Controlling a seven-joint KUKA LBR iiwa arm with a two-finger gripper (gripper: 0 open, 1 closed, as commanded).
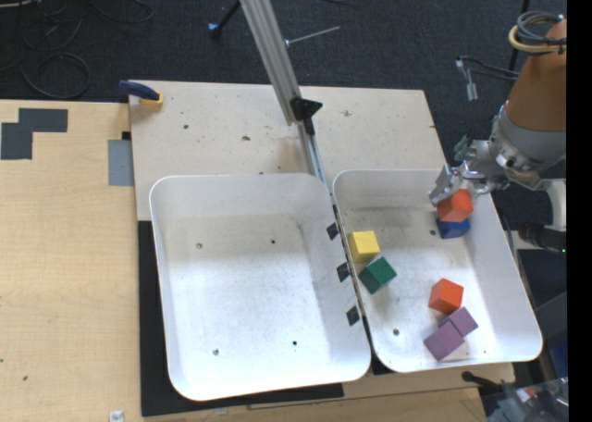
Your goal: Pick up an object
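One orange-red block (pixel 454 206) sits directly under the tool (pixel 450 191) — tool's grip state unclear.

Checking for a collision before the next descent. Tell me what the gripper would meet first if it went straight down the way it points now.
The gripper points down into the right bin, directly over an orange block stacked on a blue one. It would likely meet the orange block first; whether they already touch is unclear.
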